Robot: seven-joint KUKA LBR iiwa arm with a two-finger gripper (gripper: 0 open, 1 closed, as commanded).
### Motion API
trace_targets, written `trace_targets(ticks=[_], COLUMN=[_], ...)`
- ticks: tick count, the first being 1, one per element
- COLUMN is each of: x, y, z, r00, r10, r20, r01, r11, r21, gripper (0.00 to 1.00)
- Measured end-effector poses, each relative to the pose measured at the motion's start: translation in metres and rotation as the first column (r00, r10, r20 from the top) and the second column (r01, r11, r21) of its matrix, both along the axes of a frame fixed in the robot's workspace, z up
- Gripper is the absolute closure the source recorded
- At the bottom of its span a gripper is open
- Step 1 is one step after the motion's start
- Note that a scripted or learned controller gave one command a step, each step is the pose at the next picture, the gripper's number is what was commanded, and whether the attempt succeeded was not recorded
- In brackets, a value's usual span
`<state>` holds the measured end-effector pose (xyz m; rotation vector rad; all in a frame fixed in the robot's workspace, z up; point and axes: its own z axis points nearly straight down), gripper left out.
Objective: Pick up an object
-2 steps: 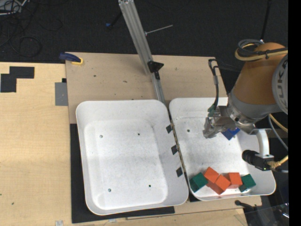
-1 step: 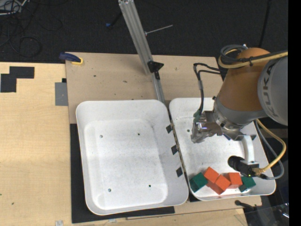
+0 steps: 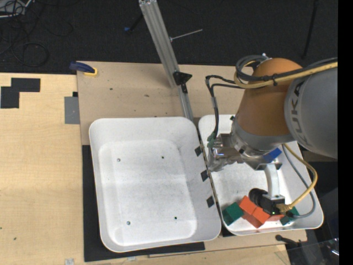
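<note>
In the right bin (image 3: 237,176) an orange-red block (image 3: 253,213) lies near the front wall, and a dark green block (image 3: 233,212) touches its left side. A small green piece (image 3: 290,215) sits at the bin's front right corner. A blue thing (image 3: 271,155) peeks out under the wrist's lower edge. My gripper (image 3: 219,151) hangs over the left part of this bin, close to the wall shared with the left bin. The orange-banded wrist hides most of it. Nothing shows held in it.
The left bin (image 3: 146,178) is a shallow white tray with a few dark specks. A slanted aluminium rail (image 3: 164,43) rises behind the bins. The grey arm (image 3: 309,115) covers the right bin's back half. Wooden bench lies at left.
</note>
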<state>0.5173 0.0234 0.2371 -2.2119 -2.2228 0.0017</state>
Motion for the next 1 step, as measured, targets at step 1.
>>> trace_targets(ticks=[1], x=[-0.0118], y=[0.051], z=[0.0058], r00=[1.0], r10=[0.0], r20=[0.0], r01=[0.0], r11=[1.0], r21=[-0.001], gripper=[1.0])
